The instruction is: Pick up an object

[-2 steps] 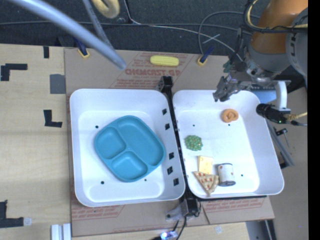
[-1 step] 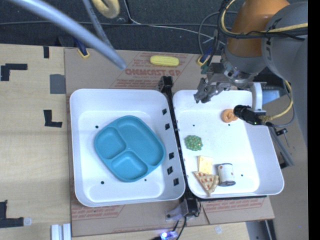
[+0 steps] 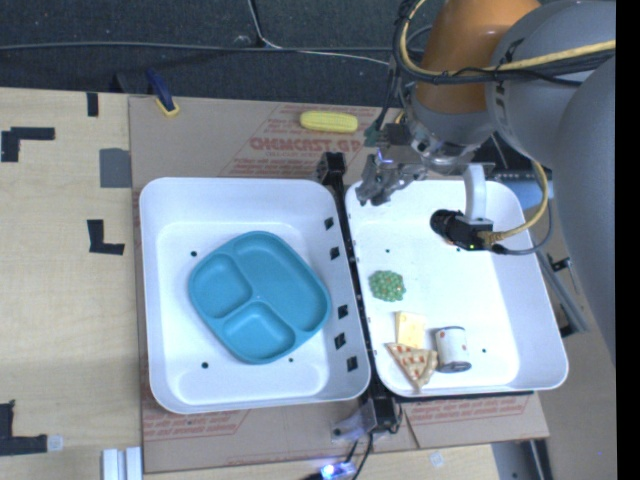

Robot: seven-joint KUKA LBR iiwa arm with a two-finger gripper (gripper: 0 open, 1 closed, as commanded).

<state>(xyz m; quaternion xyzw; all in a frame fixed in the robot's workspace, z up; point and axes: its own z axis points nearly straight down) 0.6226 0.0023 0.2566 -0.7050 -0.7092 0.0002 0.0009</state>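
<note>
Your tool (image 3: pixel 378 186) hangs over the far left corner of the right bin (image 3: pixel 520 268), close to the divider between the two bins; you cannot tell from this angle whether it is apart or together, and nothing shows clamped in it; the grey arm (image 3: pixel 560 58) with its orange band (image 3: pixel 470 28) fills the space above and to the right. Just right of the tool, a small black unit (image 3: pixel 455 228) with a white bracket sits over the bin floor. Nearer to you in the same bin lie the loose things: a green bumpy ball (image 3: pixel 387 286) well clear of the tool; then a yellow block (image 3: pixel 410 327); touching its near edge a pizza slice (image 3: pixel 413 363), tip pointing toward the near rim; just right of that a small can (image 3: pixel 452 349) on its side, long axis running left to right. The left bin (image 3: pixel 160 268) holds a blue divided plate (image 3: pixel 258 296), set at a slant. Beyond the bins a yellow banana-like toy (image 3: pixel 328 121) lies on the tabletop (image 3: pixel 60 268), lengthwise left to right.
</note>
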